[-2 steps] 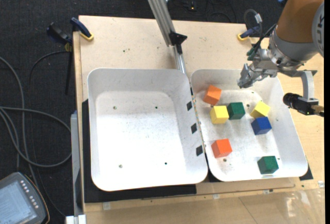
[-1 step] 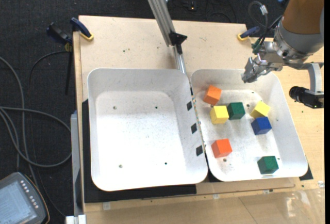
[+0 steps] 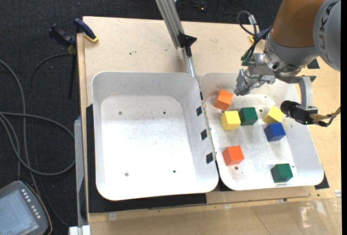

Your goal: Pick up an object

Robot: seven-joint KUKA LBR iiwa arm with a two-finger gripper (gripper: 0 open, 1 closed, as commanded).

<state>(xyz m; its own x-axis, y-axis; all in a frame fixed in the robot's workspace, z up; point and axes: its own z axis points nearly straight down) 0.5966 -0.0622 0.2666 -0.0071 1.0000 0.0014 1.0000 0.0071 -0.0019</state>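
Left bin (image 3: 108,120): a shallow white tray on the bench (image 3: 135,44), its floor bare apart from dark specks, so it reads as the spare side of the pair. A slanted metal rail (image 3: 165,1) crosses above the bench toward the seam between the bins.

Right bin (image 3: 306,144): all seven candidate objects lie loose here, spread apart enough that most offer free sides for a grasp. From left: an orange cube (image 3: 223,99) near the bin's upper left; a yellow cube (image 3: 231,119) just below it, touching or nearly touching a dark green cube (image 3: 249,116); a second orange cube (image 3: 233,155) standing alone toward the near edge. Further right: a second yellow cube (image 3: 274,115) with a blue cube (image 3: 275,131) just below it, and a second green cube (image 3: 282,173) alone near the front rim.

Hand (image 3: 242,87): it hangs at the bin's upper edge, just right of the upper orange cube, tilted down toward it. No cube sits between the fingers; whether they are apart or together cannot be told at this angle. Judged from its position, the upper orange cube is the likeliest target, and nothing is yet lifted
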